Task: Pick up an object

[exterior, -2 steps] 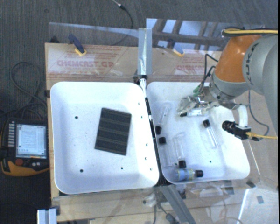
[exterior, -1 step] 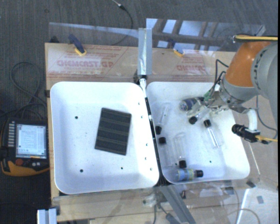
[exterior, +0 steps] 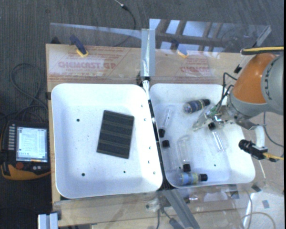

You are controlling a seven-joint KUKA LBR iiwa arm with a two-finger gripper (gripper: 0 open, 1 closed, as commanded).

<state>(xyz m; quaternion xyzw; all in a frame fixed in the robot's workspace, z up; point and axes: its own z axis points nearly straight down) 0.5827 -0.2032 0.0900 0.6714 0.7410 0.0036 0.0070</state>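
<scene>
The end effector (exterior: 213,117) hangs over a clear vial (exterior: 218,140); its grip I cannot tell. The vial looks light, slippery, fragile; better to take it mid-body.

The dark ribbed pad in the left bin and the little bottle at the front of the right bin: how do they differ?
The dark ribbed pad is flat, rectangular and larger, lying alone in the left bin. The little bottle is round, pale with a black cap, lying on its side among other vials in the right bin. Both rest untouched.
</scene>
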